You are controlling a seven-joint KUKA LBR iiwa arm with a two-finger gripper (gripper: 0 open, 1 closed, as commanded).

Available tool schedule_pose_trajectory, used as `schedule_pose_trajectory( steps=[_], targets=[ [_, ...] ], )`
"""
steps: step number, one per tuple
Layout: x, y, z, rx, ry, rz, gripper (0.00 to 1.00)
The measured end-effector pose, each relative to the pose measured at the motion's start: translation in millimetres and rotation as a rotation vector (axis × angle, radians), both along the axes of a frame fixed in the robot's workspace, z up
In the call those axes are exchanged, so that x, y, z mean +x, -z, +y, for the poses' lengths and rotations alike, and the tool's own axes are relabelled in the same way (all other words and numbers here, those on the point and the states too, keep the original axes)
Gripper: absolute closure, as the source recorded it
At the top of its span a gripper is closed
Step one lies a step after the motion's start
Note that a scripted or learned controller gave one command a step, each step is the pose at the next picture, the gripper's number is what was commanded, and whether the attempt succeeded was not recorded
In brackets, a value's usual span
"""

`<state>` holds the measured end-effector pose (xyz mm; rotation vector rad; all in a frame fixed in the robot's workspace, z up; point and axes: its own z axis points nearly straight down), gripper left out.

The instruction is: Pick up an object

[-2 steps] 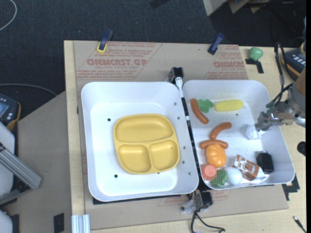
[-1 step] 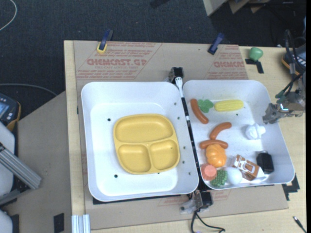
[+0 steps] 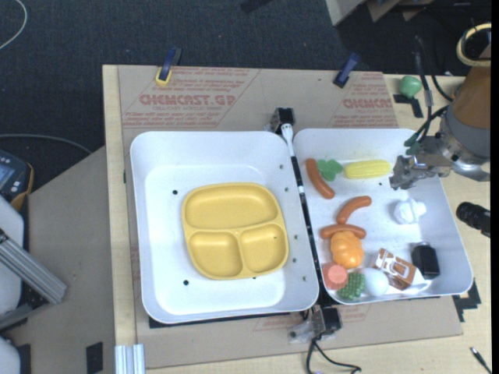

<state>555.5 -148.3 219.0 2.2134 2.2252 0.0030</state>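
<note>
The pincer (image 3: 405, 171) hovers at the right bin's (image 3: 456, 232) upper right; whether it is spread or pressed together cannot be told, and nothing shows in it. The corn cob (image 3: 366, 169) lies just beside it at nine o'clock, and a white lump (image 3: 407, 210) sits near at six o'clock. A sound pick likely means centring over one isolated piece, then descending straight.

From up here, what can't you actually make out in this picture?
- Gripper, camera view: small and dark above the right bin; its finger state is unreadable.
- Arm: cut off by the right edge.
- White lump: too blurred to identify.
- Printed packet: label too small to read.
</note>
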Motion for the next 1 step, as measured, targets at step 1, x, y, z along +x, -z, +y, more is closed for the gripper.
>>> schedule_pose_trajectory(
  steps=[1],
  targets=[
    [11.9, -3.3, 42.8, 0.001, 0.0, 0.0, 1.0]
  ],
)
